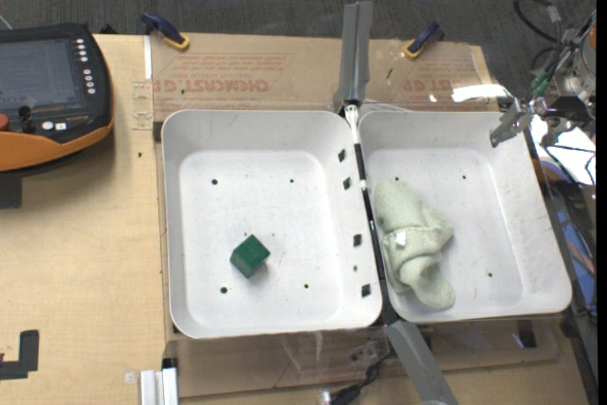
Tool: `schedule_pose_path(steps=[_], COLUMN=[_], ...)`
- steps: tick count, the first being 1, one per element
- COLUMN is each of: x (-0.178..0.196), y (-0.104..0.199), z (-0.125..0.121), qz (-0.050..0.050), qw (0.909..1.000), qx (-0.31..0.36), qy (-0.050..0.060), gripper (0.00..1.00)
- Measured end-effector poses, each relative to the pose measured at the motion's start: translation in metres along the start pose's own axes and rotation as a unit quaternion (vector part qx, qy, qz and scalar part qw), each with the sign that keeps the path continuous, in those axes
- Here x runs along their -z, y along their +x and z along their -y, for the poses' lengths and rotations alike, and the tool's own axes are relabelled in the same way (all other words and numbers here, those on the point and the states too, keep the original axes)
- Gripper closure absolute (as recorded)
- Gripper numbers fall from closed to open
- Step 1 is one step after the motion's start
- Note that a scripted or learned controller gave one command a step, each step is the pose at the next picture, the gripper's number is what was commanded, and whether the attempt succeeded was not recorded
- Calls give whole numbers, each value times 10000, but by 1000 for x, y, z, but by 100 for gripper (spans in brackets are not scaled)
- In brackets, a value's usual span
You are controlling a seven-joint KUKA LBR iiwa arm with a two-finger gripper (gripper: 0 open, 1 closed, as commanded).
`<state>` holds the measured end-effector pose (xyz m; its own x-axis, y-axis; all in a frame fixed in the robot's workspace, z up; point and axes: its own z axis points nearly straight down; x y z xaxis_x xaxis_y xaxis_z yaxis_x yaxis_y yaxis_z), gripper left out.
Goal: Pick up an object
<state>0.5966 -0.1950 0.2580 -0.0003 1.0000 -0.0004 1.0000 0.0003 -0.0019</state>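
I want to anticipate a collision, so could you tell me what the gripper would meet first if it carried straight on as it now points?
Probably the right bin's right wall or floor: the gripper points down-left at its upper right corner. Depth is unclear.

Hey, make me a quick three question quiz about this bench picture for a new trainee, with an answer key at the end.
1. True or false: the green cube lies in the right bin.
2. What lies in the right bin? A) pale cloth B) red ball C) metal spoon
3. Fill in: the gripper is at the right bin's far ____ corner.

Key: 1 false, it lies in the left bin; 2 A, the pale cloth; 3 right.
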Motion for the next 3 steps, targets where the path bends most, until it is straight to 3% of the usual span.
schedule_pose_path(steps=[1, 2, 3], x=[-158, -167, -67], y=[78, 100, 158], z=[3, 98, 91], qz=[-3, -2, 4], qw=[10000, 9981, 9800], qx=[26, -611, -1991], qy=[9, 1, 0], gripper=[0, 0, 0])
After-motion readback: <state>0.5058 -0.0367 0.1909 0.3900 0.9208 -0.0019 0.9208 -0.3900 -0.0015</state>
